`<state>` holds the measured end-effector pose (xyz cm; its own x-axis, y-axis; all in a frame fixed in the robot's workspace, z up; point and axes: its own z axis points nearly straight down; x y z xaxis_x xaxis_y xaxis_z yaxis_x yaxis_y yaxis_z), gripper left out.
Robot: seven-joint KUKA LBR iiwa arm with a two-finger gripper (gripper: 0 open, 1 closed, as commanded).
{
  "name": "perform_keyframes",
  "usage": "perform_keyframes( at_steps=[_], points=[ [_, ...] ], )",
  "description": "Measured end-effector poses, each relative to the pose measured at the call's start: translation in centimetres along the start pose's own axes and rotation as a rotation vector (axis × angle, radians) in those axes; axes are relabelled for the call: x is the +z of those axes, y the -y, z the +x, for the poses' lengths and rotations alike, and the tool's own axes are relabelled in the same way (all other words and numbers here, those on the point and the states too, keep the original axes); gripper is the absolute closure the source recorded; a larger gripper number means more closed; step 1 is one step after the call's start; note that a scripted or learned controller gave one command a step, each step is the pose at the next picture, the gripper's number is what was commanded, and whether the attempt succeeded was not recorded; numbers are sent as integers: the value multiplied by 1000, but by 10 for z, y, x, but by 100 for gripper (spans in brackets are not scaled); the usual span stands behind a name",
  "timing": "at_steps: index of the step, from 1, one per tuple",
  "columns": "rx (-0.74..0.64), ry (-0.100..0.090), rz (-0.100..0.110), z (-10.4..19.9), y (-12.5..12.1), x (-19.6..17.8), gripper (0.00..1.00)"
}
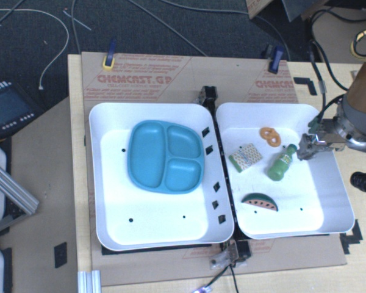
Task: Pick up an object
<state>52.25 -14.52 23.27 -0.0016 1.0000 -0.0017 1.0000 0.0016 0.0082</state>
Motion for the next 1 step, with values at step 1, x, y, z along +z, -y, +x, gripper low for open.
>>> perform_keyframes(
  at_steps=[1],
  points=[
    [0,-1,4,0,-1,-38,100]
  ],
)
